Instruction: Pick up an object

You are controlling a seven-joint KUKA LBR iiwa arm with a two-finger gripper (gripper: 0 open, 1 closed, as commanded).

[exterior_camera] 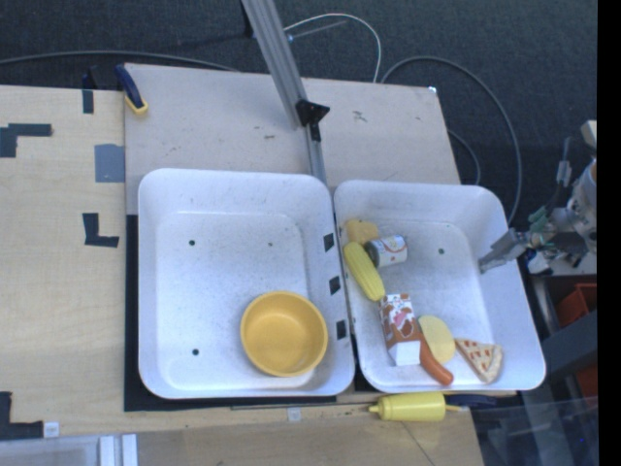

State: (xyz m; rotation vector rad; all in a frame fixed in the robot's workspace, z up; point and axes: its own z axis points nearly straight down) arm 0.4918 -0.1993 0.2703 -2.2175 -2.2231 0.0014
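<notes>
Wooden desk (pixel 58 289): bears two bins.
Left shallow white bin (pixel 165 260): round yellow plastic bowl (pixel 283 333).
Right shallow white bin (pixel 456 212): yellow toy corn cob (pixel 365 271), small printed carton (pixel 397 323), waffle-patterned toy wedge (pixel 480 358), red toy sausage (pixel 436 365).
Hand (pixel 505 250): over right bin's right rim; grip state cannot be told.
Risk: clustered pieces touch; a descent may nudge neighbours or close on nothing.
</notes>
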